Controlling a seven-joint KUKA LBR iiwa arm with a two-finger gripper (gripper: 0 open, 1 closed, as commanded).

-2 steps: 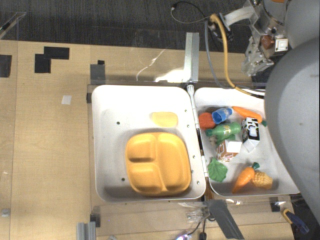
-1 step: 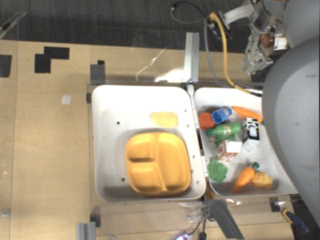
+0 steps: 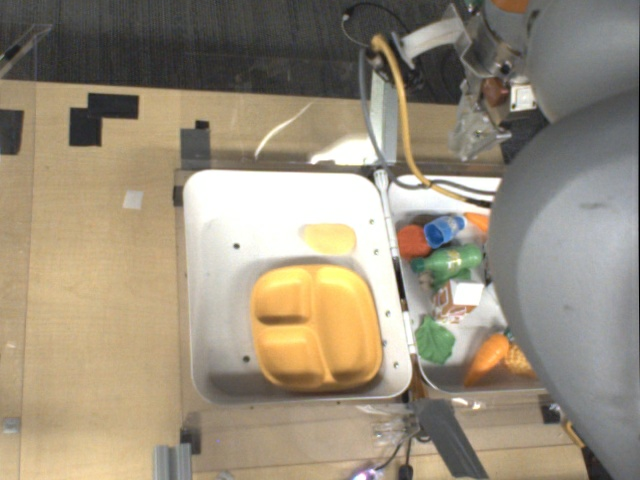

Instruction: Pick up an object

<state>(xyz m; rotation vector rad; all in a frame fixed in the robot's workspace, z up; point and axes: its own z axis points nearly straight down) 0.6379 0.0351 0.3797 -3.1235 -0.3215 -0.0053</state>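
Observation:
My gripper (image 3: 480,133) hangs high above the back edge of the right bin (image 3: 470,385), beyond the objects and apart from them. In that bin lie a blue bottle (image 3: 443,230), a red-orange piece (image 3: 411,240), a green bottle (image 3: 452,262), a small white and red carton (image 3: 458,299), a green leafy toy (image 3: 435,340) and an orange carrot-like toy (image 3: 486,356). My grey arm covers the right side of this bin. The left bin (image 3: 215,268) holds a yellow divided plate (image 3: 315,323) and a small flat yellow piece (image 3: 328,236).
A clear upright panel with a yellow cable (image 3: 396,98) rises at the back between the two bins. Black blocks (image 3: 100,116) lie on the wooden bench at the far left. A metal divider rim (image 3: 393,268) separates the bins.

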